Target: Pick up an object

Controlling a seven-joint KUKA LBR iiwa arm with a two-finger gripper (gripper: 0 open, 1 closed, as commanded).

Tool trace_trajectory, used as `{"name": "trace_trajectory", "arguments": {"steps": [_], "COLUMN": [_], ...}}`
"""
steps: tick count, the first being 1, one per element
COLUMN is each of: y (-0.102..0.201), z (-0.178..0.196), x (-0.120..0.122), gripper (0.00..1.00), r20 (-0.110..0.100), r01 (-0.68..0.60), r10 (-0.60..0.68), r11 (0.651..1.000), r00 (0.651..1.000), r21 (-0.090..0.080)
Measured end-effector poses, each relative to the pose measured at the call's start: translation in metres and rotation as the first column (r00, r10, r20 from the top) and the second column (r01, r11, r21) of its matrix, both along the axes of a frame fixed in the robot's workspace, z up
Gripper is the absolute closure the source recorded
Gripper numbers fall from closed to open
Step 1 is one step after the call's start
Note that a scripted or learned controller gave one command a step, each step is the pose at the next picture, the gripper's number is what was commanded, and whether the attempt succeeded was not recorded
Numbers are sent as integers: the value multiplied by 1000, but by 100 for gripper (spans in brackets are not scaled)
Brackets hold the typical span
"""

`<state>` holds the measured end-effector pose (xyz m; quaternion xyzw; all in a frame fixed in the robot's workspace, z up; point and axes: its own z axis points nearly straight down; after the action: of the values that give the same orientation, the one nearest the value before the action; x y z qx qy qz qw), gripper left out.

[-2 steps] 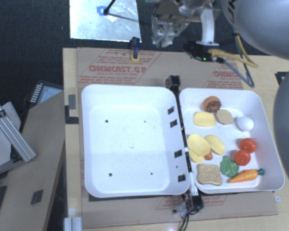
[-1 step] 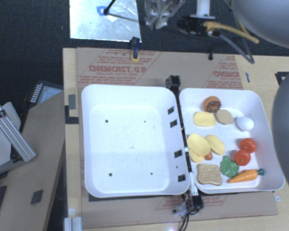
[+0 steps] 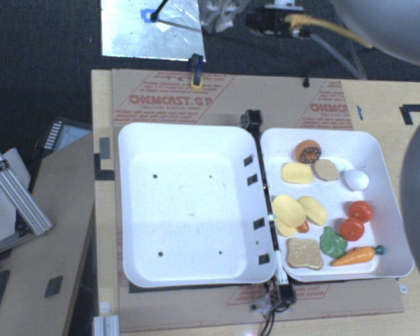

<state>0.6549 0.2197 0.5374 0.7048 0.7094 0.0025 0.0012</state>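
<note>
Nothing has been picked up yet, judging by how things lie: every piece of toy food rests on the floor of the right bin [image 3: 378,152], and the whole task looks still to be done.

Counted, the right bin holds one doughnut [image 3: 308,150], one brown round slice [image 3: 326,169] touching a pale yellow piece [image 3: 297,173], one white egg [image 3: 355,180], two tomatoes [image 3: 360,211] close together, two more yellow chip-like pieces [image 3: 288,211] overlapping near the divider, one slice of toast [image 3: 304,254], one green leafy piece [image 3: 332,243] and one carrot [image 3: 353,255] at the near edge. A small red-orange bit peeks from under the yellow pieces; what it is cannot be told.

The left bin [image 3: 136,142] sits just beside it on the tabletop [image 3: 322,100].

The grey arm [image 3: 385,12] looms blurred at the upper right; whether the hand is spread or pressed together cannot be told.
</note>
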Motion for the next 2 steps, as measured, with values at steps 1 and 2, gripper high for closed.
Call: {"name": "trace_trajectory", "arguments": {"steps": [1,2], "y": [-63,-107], "z": [-2,-2], "x": [14,14], "gripper": [100,100], "r20": [-4,-4], "r01": [10,9], "r10": [-10,-9], "r11": [1000,1000], "r00": [1000,1000], "r21": [-3,-2]}}
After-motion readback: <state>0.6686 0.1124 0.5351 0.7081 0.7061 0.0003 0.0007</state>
